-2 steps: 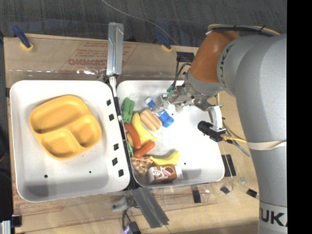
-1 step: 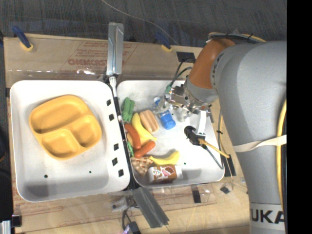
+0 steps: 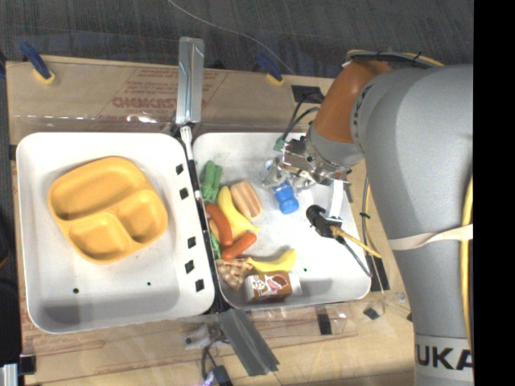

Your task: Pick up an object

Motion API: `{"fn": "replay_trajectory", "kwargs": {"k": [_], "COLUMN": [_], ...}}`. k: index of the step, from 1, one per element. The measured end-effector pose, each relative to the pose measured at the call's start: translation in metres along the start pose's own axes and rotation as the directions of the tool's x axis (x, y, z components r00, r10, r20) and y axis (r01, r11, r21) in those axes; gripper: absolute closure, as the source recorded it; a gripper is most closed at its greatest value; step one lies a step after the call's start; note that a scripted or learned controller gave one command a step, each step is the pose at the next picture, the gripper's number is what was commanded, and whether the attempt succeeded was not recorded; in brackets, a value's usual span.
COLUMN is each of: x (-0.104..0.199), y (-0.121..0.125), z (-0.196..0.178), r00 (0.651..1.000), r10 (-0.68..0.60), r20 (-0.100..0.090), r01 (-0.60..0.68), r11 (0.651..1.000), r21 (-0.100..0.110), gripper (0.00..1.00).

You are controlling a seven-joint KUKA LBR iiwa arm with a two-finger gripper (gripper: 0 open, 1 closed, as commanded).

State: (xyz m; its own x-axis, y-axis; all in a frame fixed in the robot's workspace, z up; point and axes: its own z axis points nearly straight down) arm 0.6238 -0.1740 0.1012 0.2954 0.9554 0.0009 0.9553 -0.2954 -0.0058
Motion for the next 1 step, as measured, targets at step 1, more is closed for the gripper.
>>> {"fn": "replay_trajectory", "kwargs": {"k": [1], "x": [0.0703], "y": [0.0141], "z": [-0.1014], "r00": [0.998], "r10": [0.061], "r20": [-0.002], "r01": [-0.061], "r11": [0.998], "r21": [-0.009], "gripper": [1.0]}}
